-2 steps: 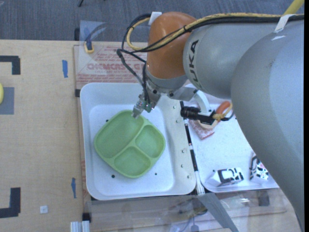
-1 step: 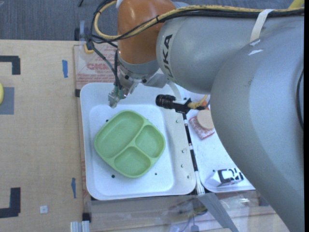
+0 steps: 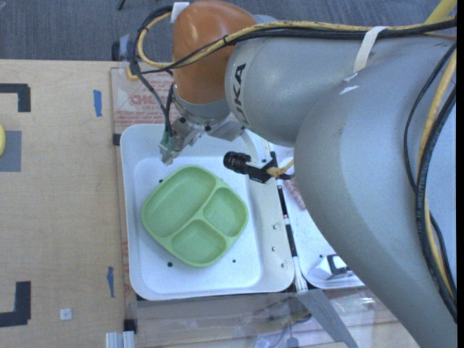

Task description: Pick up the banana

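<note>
Far left of the gripper (image 3: 168, 151), at the frame edge, a yellow sliver (image 3: 2, 140) sits on a grey patch of the wooden bench (image 3: 58, 216); too cropped to say what it is. Black corner marks (image 3: 18, 96) are on the bench well left of the gripper, with a blue tape strip (image 3: 97, 102) nearer, up and left of it. A red-printed sheet (image 3: 141, 100) pokes out from under the left bin (image 3: 246, 263), just above-left of the gripper. The gripper hangs over the left bin's upper left corner, tip pointing down at the bin floor. Whether it is wide, narrow or holding anything cannot be told, as the tip is small and half hidden under the wrist. Nothing is seen gripped. Just below and slightly right of the gripper a green divided plate (image 3: 194, 214) lies flat in the bin, three compartments, apart from the tip. Where the banana is cannot be told; the arm covers much of the scene. Above-right of the gripper is the orange band (image 3: 206, 46), with black and yellow cables looped round it. Right of the gripper a black fitting (image 3: 243, 164) sticks out from the wrist. Farther right the grey arm (image 3: 348, 122) covers most of the right bin (image 3: 308, 241), with something shiny (image 3: 335, 267) lying at that bin's lower part.
</note>
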